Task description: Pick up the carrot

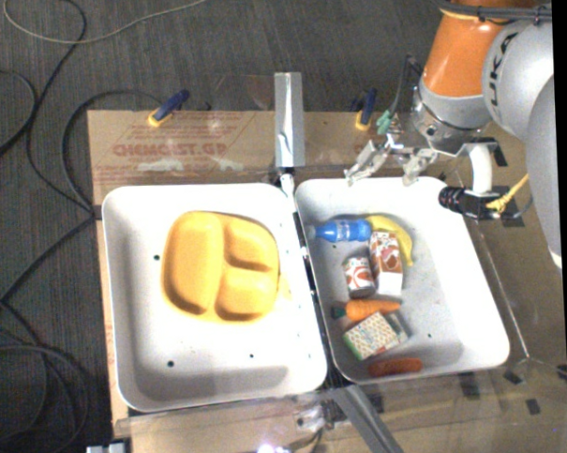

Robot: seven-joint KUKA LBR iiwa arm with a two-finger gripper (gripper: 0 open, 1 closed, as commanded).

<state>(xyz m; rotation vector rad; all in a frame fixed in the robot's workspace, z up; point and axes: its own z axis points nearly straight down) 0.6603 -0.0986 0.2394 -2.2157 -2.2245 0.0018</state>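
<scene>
Hand: the hand [386, 167] hovered over the far rim of the right bin [474, 288], fingers spread, grasping nothing.
Carrot: one carrot [372, 309] lay in the right bin's middle, between the cartons and a patterned box [374, 336], well apart from the hand.
Progress: nothing lifted; approach, descent and grasp all remained.
Count: two white bins, one yellow tray [221, 265], one blue bottle [344, 231], one banana [399, 233], two small cartons [374, 267], one red sausage-like piece [396, 365].
</scene>
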